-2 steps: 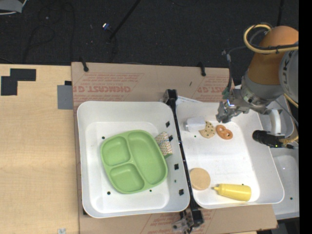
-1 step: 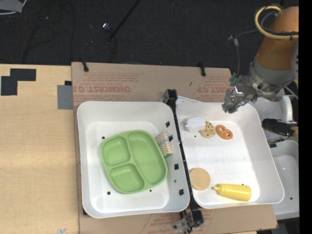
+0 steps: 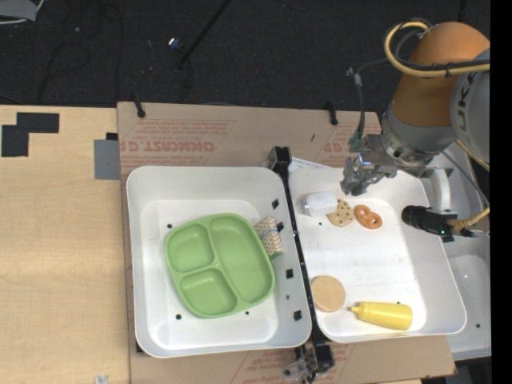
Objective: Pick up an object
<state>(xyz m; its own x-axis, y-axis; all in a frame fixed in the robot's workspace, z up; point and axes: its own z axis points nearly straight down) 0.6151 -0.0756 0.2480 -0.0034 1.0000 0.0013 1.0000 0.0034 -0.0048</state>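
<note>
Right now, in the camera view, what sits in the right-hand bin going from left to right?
White object → tan round disc → spotted cracker piece → orange ring → yellow bottle. The claw hovers above the cracker end of the bin.

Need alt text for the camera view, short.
The arm's pincer hangs over the right bin's far end, above a pretzel, cracker and white piece. Nearer lie a tan disc and yellow bottle; the left bin holds a green tray.
</note>
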